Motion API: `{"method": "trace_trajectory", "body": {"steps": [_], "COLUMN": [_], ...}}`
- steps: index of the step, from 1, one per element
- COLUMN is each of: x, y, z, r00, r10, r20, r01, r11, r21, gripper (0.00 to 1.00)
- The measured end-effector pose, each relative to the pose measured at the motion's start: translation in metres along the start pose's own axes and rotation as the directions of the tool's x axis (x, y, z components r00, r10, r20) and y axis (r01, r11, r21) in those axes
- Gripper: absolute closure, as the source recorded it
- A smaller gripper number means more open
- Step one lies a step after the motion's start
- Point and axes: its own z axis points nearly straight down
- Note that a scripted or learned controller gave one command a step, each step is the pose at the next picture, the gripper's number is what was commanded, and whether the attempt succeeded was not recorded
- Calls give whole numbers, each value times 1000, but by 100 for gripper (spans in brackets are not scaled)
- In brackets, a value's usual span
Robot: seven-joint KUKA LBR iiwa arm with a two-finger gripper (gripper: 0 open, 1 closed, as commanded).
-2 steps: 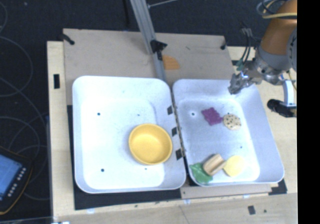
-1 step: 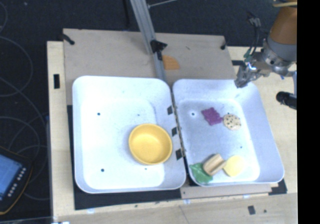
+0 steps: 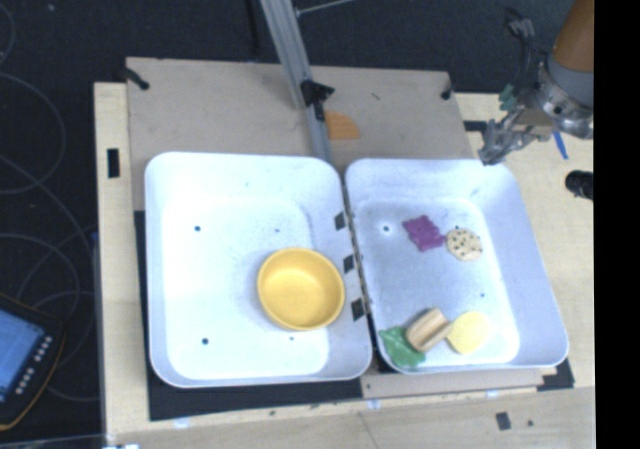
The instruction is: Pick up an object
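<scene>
One tool (image 3: pixel 492 150) hangs at about two o'clock in the camera view, just over the far corner of the right bin (image 3: pixel 530 237), apart from every object. Whether it is open or closed I cannot tell, because it is small and dark here; I see nothing held in it. In my judgement it waits outside so that the camera sees the contents freely.

In the right bin, a purple piece (image 3: pixel 423 232) and a speckled cookie (image 3: pixel 463 243) lie near the middle. At five o'clock, a tan block (image 3: pixel 426 328) touches a green piece (image 3: pixel 399 346), with a yellow lump (image 3: pixel 468 333) just beside. The left bin (image 3: pixel 180 237) holds a yellow bowl (image 3: pixel 300 289). The separate pieces seem easier to pick.
</scene>
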Motion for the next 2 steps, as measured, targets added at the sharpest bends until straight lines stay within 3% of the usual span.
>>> {"method": "trace_trajectory", "body": {"steps": [2], "x": [117], "y": [6], "z": [-2], "r00": [1000], "r10": [-1], "r20": [-1], "r01": [1], "r11": [1000], "r21": [5], "gripper": [100]}}
